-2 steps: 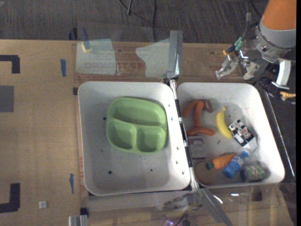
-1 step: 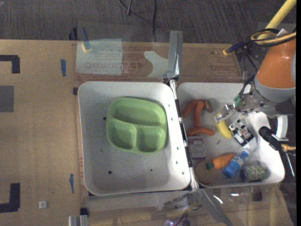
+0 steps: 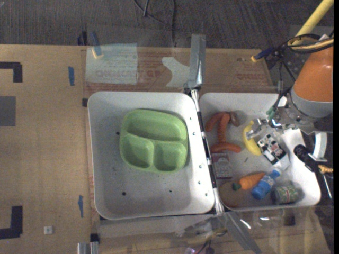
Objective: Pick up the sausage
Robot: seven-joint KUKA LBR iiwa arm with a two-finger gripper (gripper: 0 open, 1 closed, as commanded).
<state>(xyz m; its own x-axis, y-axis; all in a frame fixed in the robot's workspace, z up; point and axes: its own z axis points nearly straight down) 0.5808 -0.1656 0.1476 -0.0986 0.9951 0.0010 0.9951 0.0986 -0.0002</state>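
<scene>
a: where's the sausage?

b: 2 sausage-like pieces lie in the right bin point(image 3: 312, 192), near its left wall. the upper sausage point(image 3: 217, 121) is bent, reddish brown, up by the far left corner. the lower sausage point(image 3: 225, 147) lies flat, just below it.

a: what crowds them?

b: a small dark brownish piece point(image 3: 234, 118) touches the upper one's right end. a small printed packet point(image 3: 222, 168) sits just below the lower one. a banana point(image 3: 251, 137) lies to the right of both, near but apart.

a: and farther down?

b: a carrot point(image 3: 249, 181) rests near the front wall, with a blue bottle point(image 3: 264, 184) just beside it and a green can point(image 3: 286, 193) further right. a black and white card point(image 3: 271, 148) lies next to the banana.

a: the gripper?

b: the gripper point(image 3: 262, 127) hangs over the banana's upper end, right of the sausages and apart from them. the grey arm with its orange band point(image 3: 315, 81) comes in from the right. i cannot tell whether the pincer is released or clenched; nothing is seen between its parts.

a: and the left bin?

b: the left bin point(image 3: 103, 184) holds a green divided tray point(image 3: 154, 141) with 3 compartments, tilted a little. the divider point(image 3: 204, 147) between the bins runs just left of the sausages.
</scene>
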